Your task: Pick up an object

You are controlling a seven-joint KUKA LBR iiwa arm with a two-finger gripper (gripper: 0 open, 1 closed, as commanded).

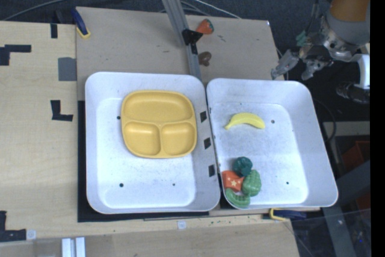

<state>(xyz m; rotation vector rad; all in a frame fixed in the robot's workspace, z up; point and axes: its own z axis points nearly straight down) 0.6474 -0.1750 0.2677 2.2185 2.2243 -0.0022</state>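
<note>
A yellow banana lies in the upper part of the right bin. In that bin's front left corner sits a small cluster: a dark teal piece, a red piece and a green piece. My gripper hangs beyond the right bin's back right corner, outside the bin and well away from the banana. Its two fingers are spread open with nothing between them.
A yellow divided plate rests in the left bin. A grey metal pole slants down to the bins' shared back edge. An orange object lies on the board behind the bins.
</note>
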